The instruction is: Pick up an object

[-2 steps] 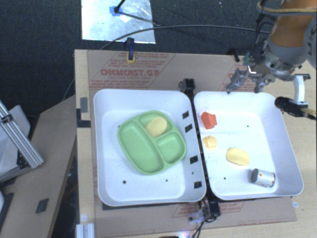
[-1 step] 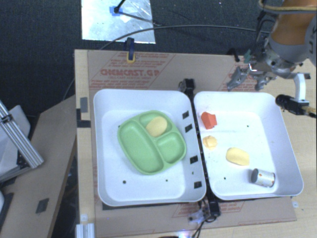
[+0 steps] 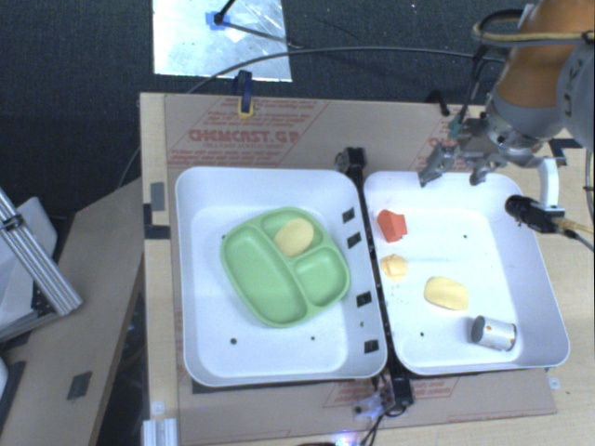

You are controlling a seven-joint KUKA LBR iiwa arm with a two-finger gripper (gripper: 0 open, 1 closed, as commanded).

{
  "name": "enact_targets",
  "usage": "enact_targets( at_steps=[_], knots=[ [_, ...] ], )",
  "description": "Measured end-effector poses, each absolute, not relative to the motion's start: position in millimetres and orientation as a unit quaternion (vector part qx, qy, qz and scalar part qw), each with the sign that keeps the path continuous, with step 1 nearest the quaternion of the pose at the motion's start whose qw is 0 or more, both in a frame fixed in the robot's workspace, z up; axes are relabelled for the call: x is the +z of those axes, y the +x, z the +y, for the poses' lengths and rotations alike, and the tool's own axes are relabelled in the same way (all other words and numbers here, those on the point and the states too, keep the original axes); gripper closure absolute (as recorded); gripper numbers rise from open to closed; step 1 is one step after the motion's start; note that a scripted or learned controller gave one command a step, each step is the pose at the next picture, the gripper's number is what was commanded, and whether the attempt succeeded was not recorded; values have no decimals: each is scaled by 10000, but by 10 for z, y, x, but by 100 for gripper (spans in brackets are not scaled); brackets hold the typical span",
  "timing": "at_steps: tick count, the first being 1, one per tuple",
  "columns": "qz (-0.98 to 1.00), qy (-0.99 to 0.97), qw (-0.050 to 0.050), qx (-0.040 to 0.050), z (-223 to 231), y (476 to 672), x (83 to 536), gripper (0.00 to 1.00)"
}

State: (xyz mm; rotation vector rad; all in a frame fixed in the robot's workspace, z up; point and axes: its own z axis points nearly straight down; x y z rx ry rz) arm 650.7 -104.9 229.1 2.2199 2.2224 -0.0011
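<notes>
Over the far rim of the right bin: the claw [image 3: 457, 170] hangs above the bin's back edge, grey wrist and orange band rising behind it toward the upper right.
Claw state: its two fingers are spread apart, pointing down, with nothing between them.
Landmark: the right bin [image 3: 530, 277], a shallow white tray on the surface [image 3: 232, 133]; every place below is given from it.
Red block [image 3: 392, 225]: inside the right bin, near its far left corner, closest of the loose pieces to the claw but apart from it.
Small yellow piece [image 3: 394, 267]: inside the right bin, against its left wall, just nearer the camera than the red block.
Yellow lump [image 3: 446, 294]: around the middle of the right bin, lying flat.
Metal can [image 3: 493, 333]: on its side near the right bin's front right corner, just beside the yellow lump.
Left bin [image 3: 209, 342]: touching the right bin along the shared divider; it bears a green divided plate [image 3: 270, 286] with a yellow item [image 3: 295, 237] in its far compartment.
Done so far: apparently only the approach; no object is lifted or touched.
Left to do: choose a piece, most likely the red block given how near it lies, descend over it, pinch, and raise it free of the right bin.
Progress judgement: early, the grasp itself not yet begun.
</notes>
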Motion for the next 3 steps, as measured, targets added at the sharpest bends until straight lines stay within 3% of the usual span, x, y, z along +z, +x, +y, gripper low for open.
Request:
enact_targets(
  at_steps=[2,3],
  knots=[
    [7071,7071,8,12,-1013,6338,1198,0],
    [7072,7069,64,48,-1019,6374,1356,100]
  ],
)
